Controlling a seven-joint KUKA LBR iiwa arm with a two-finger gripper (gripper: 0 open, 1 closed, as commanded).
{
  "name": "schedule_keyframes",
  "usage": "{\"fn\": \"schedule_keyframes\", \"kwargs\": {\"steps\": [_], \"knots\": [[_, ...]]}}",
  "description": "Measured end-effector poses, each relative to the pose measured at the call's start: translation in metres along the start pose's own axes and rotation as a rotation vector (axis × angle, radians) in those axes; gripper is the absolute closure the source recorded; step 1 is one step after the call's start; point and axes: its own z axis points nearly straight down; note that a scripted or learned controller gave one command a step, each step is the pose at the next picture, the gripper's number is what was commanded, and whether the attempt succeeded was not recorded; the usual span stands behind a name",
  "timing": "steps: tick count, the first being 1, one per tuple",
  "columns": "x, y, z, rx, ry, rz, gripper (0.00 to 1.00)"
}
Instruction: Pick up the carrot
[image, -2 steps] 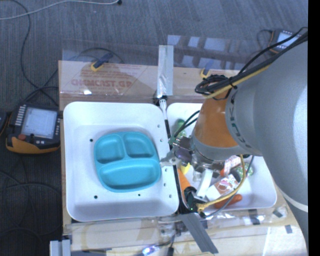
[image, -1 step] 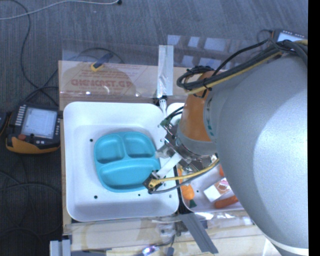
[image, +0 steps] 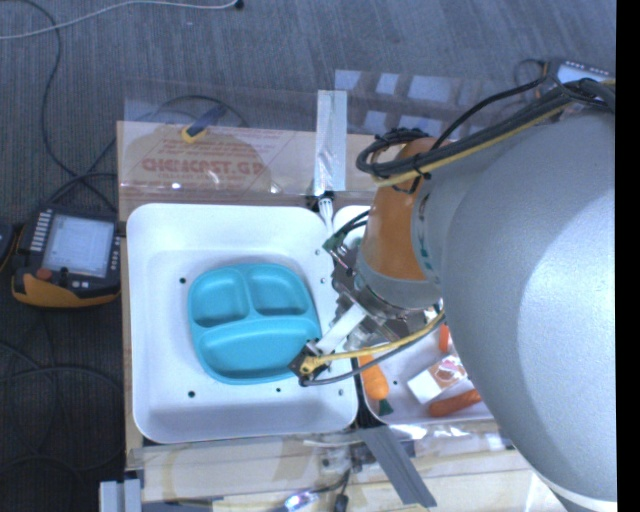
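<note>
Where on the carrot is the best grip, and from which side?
Likely its visible middle, from above: the carrot lies close to the right bin's left wall, partly covered by the arm, so set the jaws across its narrow width.

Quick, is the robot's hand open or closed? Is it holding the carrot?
Gripper: cannot be told whether it is open or closed from this angle. The carrot lies close beside it, with no grip on it to be seen.

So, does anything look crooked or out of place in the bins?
Only the blue tray: it lies turned at a slight slant to the walls of the left bin. The carrot lies in the right bin; nothing looks spilled.
</note>
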Motion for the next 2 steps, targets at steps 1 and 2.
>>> {"fn": "schedule_keyframes", "kwargs": {"steps": [1,2], "knots": [[-0.02,0.026,-0.138,-0.006,0.01,-0.652,1.0],[-0.02,0.026,0.032,0.0,0.01,-0.545,1.0]]}}
